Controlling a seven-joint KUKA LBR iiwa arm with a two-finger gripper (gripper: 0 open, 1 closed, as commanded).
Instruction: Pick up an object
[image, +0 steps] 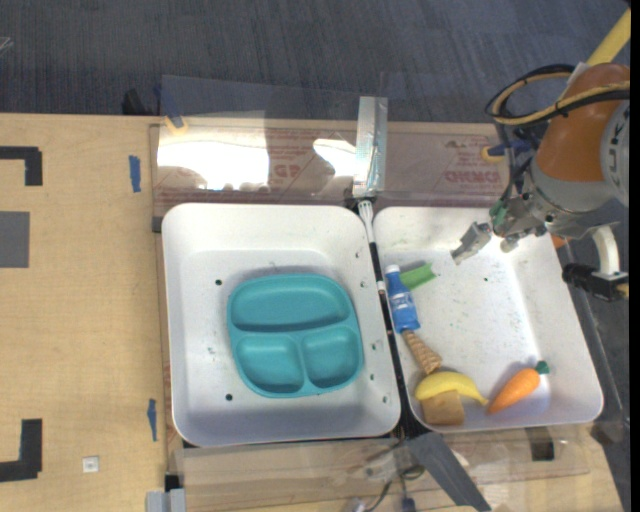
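My gripper (490, 240) hangs over the far part of the right bin (570, 330), open, with nothing between its fingers. Below and to its left lie a small green piece (416, 275) and a blue bar (402, 302) along the bin's left wall. Toward the near edge are a waffle cone (423, 351), a yellow banana (452, 384) with a brown chunk (446, 409) under it, and an orange carrot (517, 389) with a green top. None of them touches the gripper.
The left bin (190, 260) holds a teal divided plate (294, 333). A clear plastic sheet and a metal bracket (370, 150) stand behind the bins. Cables loop around the orange-banded wrist (580, 140) at the right.
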